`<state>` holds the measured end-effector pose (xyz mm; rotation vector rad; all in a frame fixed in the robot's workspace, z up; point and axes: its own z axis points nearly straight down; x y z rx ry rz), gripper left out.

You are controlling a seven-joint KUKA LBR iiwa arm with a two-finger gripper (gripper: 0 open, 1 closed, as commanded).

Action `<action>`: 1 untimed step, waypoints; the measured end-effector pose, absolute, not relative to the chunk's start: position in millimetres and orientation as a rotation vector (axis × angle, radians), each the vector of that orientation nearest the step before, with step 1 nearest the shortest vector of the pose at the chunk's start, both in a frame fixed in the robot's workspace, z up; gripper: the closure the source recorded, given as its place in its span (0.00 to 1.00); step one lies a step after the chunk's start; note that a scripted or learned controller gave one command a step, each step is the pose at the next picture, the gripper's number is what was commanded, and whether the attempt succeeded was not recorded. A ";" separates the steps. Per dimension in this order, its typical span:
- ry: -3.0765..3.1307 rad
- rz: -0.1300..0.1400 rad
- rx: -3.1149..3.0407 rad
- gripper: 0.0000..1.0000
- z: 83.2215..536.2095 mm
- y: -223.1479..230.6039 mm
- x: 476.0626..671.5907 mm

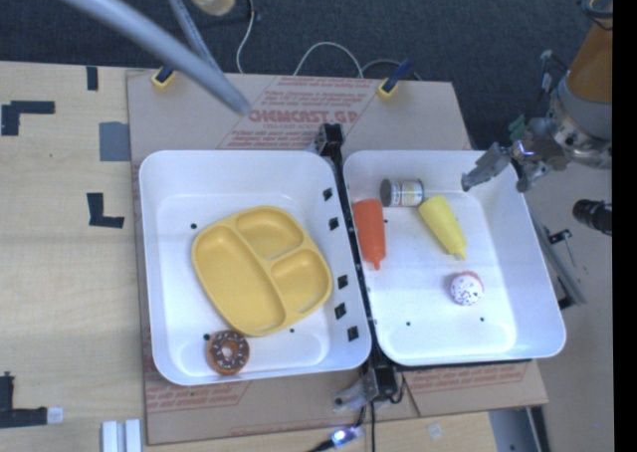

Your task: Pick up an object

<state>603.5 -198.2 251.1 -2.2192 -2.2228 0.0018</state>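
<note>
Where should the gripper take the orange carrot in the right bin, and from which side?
Probably across the thick upper half of the carrot, coming straight down from above. It lies flat, long axis running up-down in the view, tapering toward its lower tip. The bin divider sits close on its left, so that finger has little room; the gripper is near the bin's upper right.

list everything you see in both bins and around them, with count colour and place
bins: 2, white, side by side on the bench
divided plate: 1, yellow, middle of left bin
donut: 1, brown with sprinkles, left bin near corner, just below the plate
carrot: 1, orange, right bin by the divider
small can: 1, grey, right bin far side
yellow bottle: 1, yellow, right bin, right of the carrot
ball: 1, white, speckled, right bin near side
gripper: 1, grey, over right bin's far right edge, holding nothing
</note>
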 end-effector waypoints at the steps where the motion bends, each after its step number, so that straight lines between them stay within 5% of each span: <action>1: -2.220 0.007 -2.215 0.00 188.8 -191.3 606.4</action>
